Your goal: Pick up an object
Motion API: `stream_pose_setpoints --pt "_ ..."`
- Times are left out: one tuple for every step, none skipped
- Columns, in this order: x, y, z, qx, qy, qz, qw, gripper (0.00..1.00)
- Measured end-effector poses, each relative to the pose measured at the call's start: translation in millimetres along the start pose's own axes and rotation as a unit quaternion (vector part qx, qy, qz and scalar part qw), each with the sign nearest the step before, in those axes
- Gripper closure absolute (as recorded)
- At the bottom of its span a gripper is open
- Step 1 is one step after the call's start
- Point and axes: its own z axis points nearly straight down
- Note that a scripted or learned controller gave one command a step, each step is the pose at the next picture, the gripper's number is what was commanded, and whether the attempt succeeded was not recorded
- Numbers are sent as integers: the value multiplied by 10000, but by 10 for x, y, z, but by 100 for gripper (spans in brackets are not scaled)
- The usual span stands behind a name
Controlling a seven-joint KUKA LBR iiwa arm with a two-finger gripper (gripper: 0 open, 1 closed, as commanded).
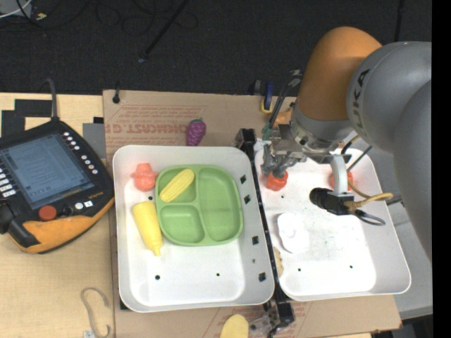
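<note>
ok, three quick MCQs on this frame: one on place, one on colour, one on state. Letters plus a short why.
1. Where does the corn cob lie?
A. in a compartment of the green tray
B. in the right bin
C. on the teach pendant

2. What colour is the bottle left of the tray?
A. purple
B. yellow
C. black

3. Where is the gripper?
A. over the left bin
B. low over the right bin, at the red toy
C. above the pendant

Answers: 1 A, the cob sits in the tray's upper left compartment. 2 B, it is plainly yellow. 3 B, its tip meets the red toy near that bin's upper left corner.
</note>
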Motion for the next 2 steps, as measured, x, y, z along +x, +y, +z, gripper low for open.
stream_pose_setpoints --pt "483 119 -30 8 2 1 10000 100" --pt "688 229 -39 9 -1 14 10000 100"
